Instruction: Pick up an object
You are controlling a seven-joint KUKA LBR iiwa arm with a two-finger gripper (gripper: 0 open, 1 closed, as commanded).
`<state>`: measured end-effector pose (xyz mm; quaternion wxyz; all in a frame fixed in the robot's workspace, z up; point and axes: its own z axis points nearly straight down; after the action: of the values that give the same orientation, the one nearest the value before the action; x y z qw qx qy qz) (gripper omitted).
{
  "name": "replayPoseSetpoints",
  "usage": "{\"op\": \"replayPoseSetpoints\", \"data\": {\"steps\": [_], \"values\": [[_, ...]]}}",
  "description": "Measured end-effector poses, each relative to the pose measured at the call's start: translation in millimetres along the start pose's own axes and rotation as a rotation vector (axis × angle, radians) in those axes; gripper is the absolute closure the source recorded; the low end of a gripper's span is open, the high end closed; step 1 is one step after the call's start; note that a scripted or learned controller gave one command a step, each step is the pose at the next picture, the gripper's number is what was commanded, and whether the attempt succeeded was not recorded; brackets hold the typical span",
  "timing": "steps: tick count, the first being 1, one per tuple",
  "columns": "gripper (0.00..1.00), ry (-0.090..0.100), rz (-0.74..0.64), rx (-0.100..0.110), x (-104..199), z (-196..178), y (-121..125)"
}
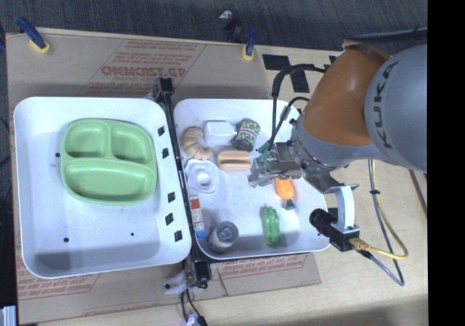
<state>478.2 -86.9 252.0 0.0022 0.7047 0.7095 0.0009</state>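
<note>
The arm, grey with an orange band, reaches in from the right over the right bin. The counter under both bins is covered with brown printed cardboard. The left bin holds a green divided plate, lying flat in its upper half.

The right bin is crowded. Along its top sit a tan, bread-like lump, a small white block and a green-labelled can on its side. Below them a hot dog lies with its long axis left to right, just left of the pincer. A white cup stands near the left wall, and a grey round tin rests at the bottom edge. A green vegetable piece lies with its long axis running top to bottom.

The pincer hangs low in the middle of the bin, between the hot dog and a carrot. The carrot lies just right of and below the pincer, its orange end up and its green tip toward the bottom right. Whether the pincer is apart or together I cannot tell, and nothing is visibly held in it.
</note>
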Motion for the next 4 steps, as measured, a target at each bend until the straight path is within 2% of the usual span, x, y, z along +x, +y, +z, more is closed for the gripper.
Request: {"op": "replayPoseSetpoints", "data": {"steps": [1,2,3,4], "values": [[1.00,0.001,0.002,0.007,-76.5,53.4,1.7],[1.00,0.001,-0.002,0.004,3.5,19.1,-0.9],[1.00,0.002,0.001,0.009,-58.7,118.8,-3.7],[1.00,0.001,-0.001,-0.001,10.7,-11.0,0.4]]}}
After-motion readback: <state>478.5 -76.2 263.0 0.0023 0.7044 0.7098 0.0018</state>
